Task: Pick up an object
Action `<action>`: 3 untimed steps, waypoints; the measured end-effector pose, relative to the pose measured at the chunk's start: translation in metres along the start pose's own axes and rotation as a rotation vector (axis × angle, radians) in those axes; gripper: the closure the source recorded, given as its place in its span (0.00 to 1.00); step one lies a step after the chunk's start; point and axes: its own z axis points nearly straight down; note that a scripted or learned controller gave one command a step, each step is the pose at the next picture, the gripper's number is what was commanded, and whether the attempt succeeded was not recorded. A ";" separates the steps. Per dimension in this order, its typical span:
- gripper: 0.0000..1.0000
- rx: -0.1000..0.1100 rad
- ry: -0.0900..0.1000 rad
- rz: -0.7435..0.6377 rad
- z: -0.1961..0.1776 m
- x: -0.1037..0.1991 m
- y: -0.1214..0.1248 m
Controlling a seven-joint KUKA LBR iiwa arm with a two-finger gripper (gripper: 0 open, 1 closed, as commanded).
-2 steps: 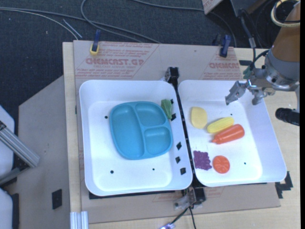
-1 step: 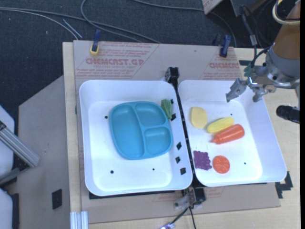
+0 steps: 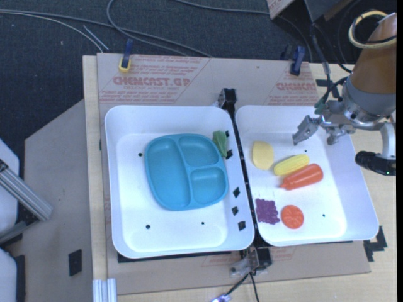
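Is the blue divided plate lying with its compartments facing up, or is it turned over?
Facing up. The blue plate lies flat in the left bin, and its three hollow compartments with raised dividers are visible from above.

Smooth white plastic bins [image 3: 119,187], slightly glossy. Glossy blue plastic divided plate [image 3: 186,170]. Toy food in matt-to-satin plastic: yellow corn [image 3: 291,164], orange carrot [image 3: 302,176], bumpy purple grapes [image 3: 267,211]. Pale board bench top [image 3: 157,77], printed protective film, matt. Bare grey metal gripper [image 3: 321,131]. Orange band above wrist, satin sheen.
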 end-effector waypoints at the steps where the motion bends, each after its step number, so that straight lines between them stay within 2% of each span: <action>1: 0.00 0.000 0.000 -0.002 0.049 0.007 0.006; 2: 0.00 -0.001 0.000 -0.001 0.100 0.010 -0.004; 3: 1.00 -0.007 -0.001 0.000 0.086 0.010 -0.002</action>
